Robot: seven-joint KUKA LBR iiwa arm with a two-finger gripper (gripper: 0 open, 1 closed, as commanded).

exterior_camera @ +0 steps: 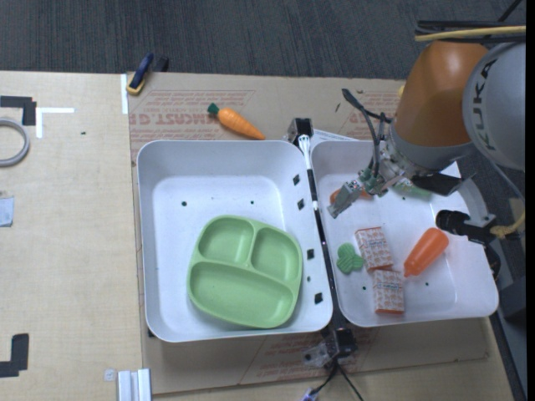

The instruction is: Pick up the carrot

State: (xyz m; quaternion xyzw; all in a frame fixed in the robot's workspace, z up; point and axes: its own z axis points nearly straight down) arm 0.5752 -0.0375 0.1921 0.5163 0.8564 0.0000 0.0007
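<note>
gripper (347, 197) hovers low at far-left of the right bin (468, 303), finger state cannot be told, while the carrot (425, 251) lies apart toward the bin's right side, ungrasped.

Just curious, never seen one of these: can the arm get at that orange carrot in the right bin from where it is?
Probably yes. The carrot lies in the right bin with bare floor around it and nothing on top. The end effector hangs over the same bin, a short way up and left of it.
</note>
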